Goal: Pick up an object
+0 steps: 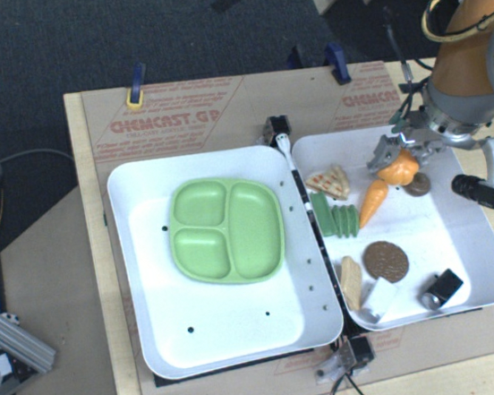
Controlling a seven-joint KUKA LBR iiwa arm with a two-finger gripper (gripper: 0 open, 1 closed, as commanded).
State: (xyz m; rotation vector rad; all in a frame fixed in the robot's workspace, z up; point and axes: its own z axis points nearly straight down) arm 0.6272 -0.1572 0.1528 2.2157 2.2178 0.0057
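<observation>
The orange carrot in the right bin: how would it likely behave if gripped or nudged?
The carrot looks like rigid toy plastic, so probably stiff and light. Its smooth tapered cone may slip from the gripper toward the thin tip, and if nudged it would likely roll in an arc.

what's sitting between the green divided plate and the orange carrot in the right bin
In the camera view, between the green plate and the carrot lie the bins' adjoining rims, then the green bean pieces.

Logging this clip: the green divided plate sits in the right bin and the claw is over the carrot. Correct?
Not quite. The camera view shows the green divided plate in the left bin, not the right. The claw is over the carrot, as stated.
</observation>
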